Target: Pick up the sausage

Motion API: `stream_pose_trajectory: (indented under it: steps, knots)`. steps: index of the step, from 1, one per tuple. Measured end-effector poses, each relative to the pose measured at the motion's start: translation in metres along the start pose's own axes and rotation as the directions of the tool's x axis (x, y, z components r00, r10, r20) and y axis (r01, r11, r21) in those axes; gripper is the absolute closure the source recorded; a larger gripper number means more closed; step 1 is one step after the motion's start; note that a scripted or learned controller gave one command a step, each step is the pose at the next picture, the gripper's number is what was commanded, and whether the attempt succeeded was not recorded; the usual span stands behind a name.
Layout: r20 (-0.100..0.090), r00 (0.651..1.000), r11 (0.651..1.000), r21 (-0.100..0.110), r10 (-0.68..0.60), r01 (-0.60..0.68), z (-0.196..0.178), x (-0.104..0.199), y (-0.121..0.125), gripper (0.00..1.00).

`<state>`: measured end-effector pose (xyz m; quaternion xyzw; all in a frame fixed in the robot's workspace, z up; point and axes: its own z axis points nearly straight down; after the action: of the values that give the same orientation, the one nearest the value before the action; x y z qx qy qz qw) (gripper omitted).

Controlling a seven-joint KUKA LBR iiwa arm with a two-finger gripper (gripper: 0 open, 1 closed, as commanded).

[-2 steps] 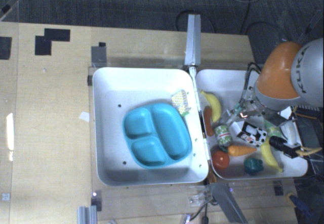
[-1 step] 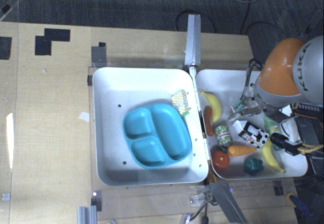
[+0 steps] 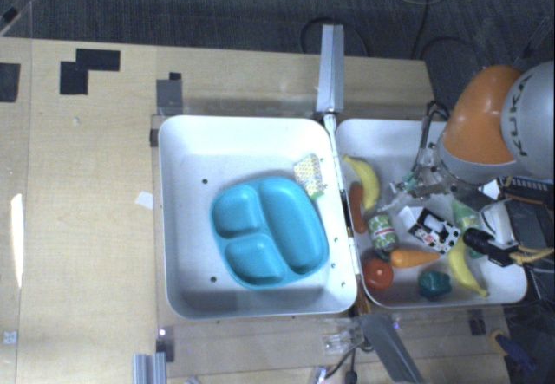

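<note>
A: Left bin [image 3: 173, 226]: taken up by blue tray [image 3: 270, 231]. Right bin [image 3: 381, 133]: crowded, little room left.

B: Sausage [image 3: 356, 205] is seen against the dividing wall, beside banana [image 3: 365, 180]. Gripper [image 3: 414, 185] is held above clutter; finger spacing cannot be told.

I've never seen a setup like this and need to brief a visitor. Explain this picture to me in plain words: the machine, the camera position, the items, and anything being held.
One camera looks down at a slant on a wooden bench. The grey machine with the orange band is a robot arm reaching in from the right; its grasping part, the end effector, hangs over the right bin. I cannot tell whether it is open or shut, and nothing visibly sits in it.

The left bin holds a blue divided plate and a small patterned item. The right bin holds toy food: the sausage lying along its left wall, a banana beside it, a small can, a tomato, a carrot and another banana.
</note>
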<state>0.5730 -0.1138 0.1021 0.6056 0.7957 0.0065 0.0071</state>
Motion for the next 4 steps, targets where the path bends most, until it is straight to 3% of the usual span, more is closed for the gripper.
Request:
stream_pose_trajectory:
  steps: [1, 3, 4]
  knots:
    - [-0.004, 0.974, 0.974, 0.007, 0.229, -0.229, 0.013, -0.048, -0.015, 0.00]
    - [-0.014, 0.958, 0.958, 0.001, 0.286, -0.286, 0.011, -0.053, -0.026, 0.00]
    - [-0.003, 0.941, 0.941, 0.004, 0.338, -0.338, 0.012, -0.053, -0.036, 0.00]
